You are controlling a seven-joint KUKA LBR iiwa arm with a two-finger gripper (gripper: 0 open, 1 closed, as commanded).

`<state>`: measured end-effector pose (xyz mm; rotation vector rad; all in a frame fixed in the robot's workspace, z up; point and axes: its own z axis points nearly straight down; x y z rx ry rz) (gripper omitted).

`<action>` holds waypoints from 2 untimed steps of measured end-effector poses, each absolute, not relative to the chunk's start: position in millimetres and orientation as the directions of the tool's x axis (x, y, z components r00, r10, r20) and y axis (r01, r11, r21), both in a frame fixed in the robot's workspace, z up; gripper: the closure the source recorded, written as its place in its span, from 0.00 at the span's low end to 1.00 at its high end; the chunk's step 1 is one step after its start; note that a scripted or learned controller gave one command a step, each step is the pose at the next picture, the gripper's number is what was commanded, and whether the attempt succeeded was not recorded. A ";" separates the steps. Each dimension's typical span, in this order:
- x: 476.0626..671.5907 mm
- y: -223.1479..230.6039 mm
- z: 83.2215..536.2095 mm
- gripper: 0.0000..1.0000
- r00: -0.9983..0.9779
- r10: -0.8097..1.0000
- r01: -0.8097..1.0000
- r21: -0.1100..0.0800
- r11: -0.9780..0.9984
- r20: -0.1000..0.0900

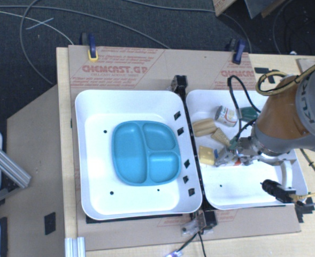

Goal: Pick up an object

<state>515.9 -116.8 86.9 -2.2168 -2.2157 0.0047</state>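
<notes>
Gripper (236, 157) low in the right shallow white plastic bin (243, 199), grip state can't be told, just beside the pale yellow squarish block (206, 155) by the bin's left wall: probably light, stiff, flat-sided, so pinch opposite faces; tan wooden blocks (204, 127) lie beyond.

You saw the tan blocks (204, 127) lying clustered near the right bin's (221, 197) left wall, a small white jar (227, 114) tipped behind them, and a blue divided plate (145, 152) flat in the left bin (93, 197).
</notes>
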 end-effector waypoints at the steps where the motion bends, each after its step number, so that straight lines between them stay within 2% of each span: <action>1: 517.4 -116.9 100.8 1.00 0.001 1.000 1.000 -0.001 -0.001 0.002; 2: 519.1 -113.2 144.2 1.00 -0.001 1.000 1.000 0.004 0.001 0.000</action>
